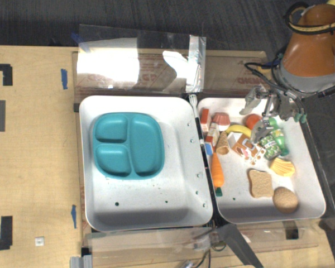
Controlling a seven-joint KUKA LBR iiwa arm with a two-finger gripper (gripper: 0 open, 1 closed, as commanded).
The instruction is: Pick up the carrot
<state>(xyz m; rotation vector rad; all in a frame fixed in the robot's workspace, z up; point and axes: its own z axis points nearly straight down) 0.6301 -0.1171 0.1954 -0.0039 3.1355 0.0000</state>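
Carrot [217, 171] lies in the right bin [312, 166] against its left wall, long axis roughly up-down in view, green stem end toward the near edge. Orange, tapered, small. Gripper [262, 128] sits well apart, up-right of it over the toy food pile; can't tell its grasp state.

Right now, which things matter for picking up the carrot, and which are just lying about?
For the job: carrot, gripper.
Lying about: banana, tomato, bread slice, potato, blue plate.
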